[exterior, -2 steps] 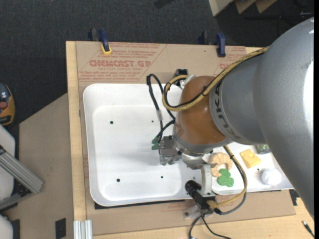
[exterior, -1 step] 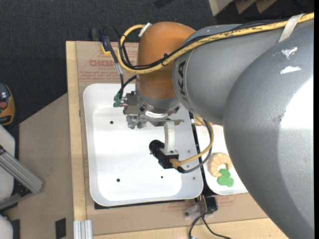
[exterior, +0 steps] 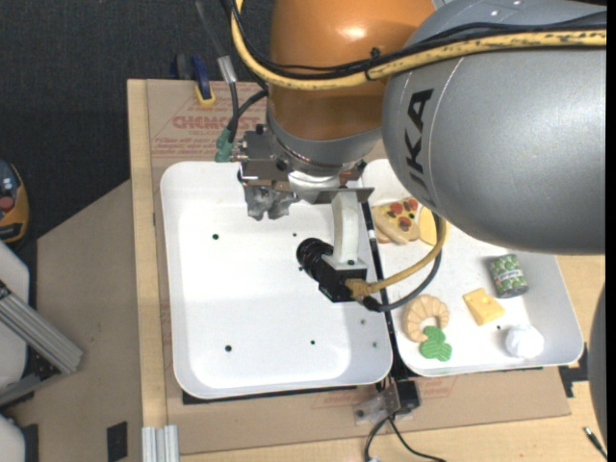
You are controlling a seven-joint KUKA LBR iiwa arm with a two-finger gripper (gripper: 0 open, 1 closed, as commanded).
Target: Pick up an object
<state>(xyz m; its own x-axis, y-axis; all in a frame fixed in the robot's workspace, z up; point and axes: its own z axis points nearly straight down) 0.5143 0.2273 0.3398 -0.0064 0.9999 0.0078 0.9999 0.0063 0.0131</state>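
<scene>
Candidates all in right bin [exterior: 568,340]: croissant [exterior: 426,313] touching green piece [exterior: 436,346] near the divider, yellow wedge [exterior: 483,306], green can [exterior: 506,274], pizza slice [exterior: 397,220], white ball [exterior: 524,340]; prob. light, stiff plastic toys, a bit slick, so best pinched across the croissant's narrow middle or the wedge's flat faces. Gripper [exterior: 270,203] up over left bin [exterior: 260,354] near back edge, well apart from the toys; can't tell open vs closed. Smooth shallow white trays on cardboard-topped bench [exterior: 154,123], dark floor beyond, little room w/ cable + arm overhead.

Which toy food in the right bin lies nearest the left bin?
The croissant, tan and curved, close to the right bin's left wall. The pizza slice, cheese wedge and green can lie farther right.
</scene>
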